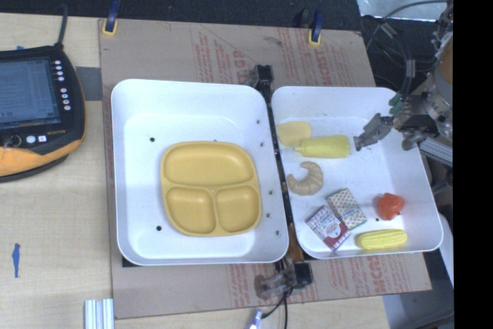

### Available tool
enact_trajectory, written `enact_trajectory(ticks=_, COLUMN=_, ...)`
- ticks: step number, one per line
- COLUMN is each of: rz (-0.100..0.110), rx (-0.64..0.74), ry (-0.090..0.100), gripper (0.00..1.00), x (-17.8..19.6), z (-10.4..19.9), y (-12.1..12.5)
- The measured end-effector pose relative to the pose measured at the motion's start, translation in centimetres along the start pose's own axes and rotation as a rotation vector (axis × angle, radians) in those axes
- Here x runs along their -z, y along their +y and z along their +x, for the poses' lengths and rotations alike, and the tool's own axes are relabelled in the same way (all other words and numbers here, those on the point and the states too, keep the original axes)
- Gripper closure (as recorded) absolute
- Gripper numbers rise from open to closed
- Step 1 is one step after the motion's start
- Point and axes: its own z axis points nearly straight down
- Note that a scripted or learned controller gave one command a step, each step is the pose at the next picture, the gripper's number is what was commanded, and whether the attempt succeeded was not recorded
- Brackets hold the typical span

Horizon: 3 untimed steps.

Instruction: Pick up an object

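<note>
Nearest camera: clamp fittings (281,280) at the bench's (46,219) front edge, below the seam between the two bins.
Gripper: (366,136) over the right bin's (347,98) far right part, reaching in from the right; dark fingertip low near the bin floor; open or closed cannot be told; nothing seen between the fingers.
Nearest thing: yellow block (325,146), just left of the gripper, close but apart.
Block's long axis: left to right, roughly in line with the gripper's reach.
Key relation: block lies straight left of the gripper, end-on to it; a short leftward shift likely needed, with the fingers set across the narrow width, not along the length.
Beside block: pale yellow piece (293,132) touching or nearly touching its left end; risk of nudging both together.
Further out: croissant (307,178) toward the front-left, near the bin's left wall.
Front of right bin: two packets (337,217) side by side, red piece (390,204) to their right, corn (380,240) at the front edge.
Left bin: (185,98) holds a yellow tray (209,186) with three compartments, well apart from the gripper.
Far left: tablet (35,108) on the bench.
Stage, as judged: approach, nothing lifted yet.
</note>
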Motion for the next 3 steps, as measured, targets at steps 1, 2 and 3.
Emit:
enact_trajectory(ticks=1, rz=0.005, rx=0.002, ry=0.0, gripper=0.0, x=-5.1, z=1.6, y=4.3)
enact_trajectory(ticks=2, rz=0.007, rx=0.002, ry=0.0, gripper=0.0, x=-11.4, z=1.0, y=7.6)
enact_trajectory(ticks=3, rz=-0.017, rx=-0.002, ry=-0.002, gripper=0.0, x=-17.6, z=-0.9, y=8.7)
